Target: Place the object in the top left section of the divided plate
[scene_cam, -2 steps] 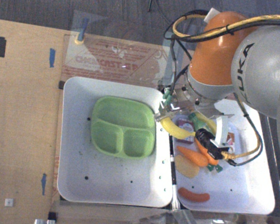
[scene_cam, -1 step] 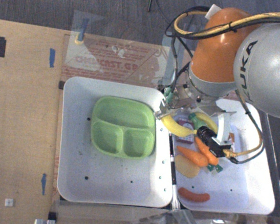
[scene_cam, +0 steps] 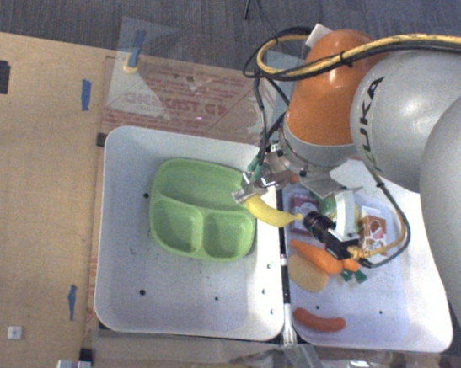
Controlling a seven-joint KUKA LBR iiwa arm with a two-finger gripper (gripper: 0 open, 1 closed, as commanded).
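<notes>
A green divided plate (scene_cam: 161, 212) lies in the left white bin (scene_cam: 117, 265), with one wide section at the far side and two small ones at the near side. My gripper (scene_cam: 248, 192) hangs over the plate's right rim, below the orange wrist band. A yellow banana (scene_cam: 275, 216) sits between its fingers, and the gripper is shut on one end of it. The banana stretches right across the divide between the two bins, above the plate's right edge.
The right bin (scene_cam: 416, 316) holds an orange carrot (scene_cam: 318, 257), a pale yellow piece (scene_cam: 309, 276), a red sausage (scene_cam: 319, 321) and printed packets (scene_cam: 372, 228). The big grey arm (scene_cam: 429, 105) covers the right bin's far side. Brown board lies to the left.
</notes>
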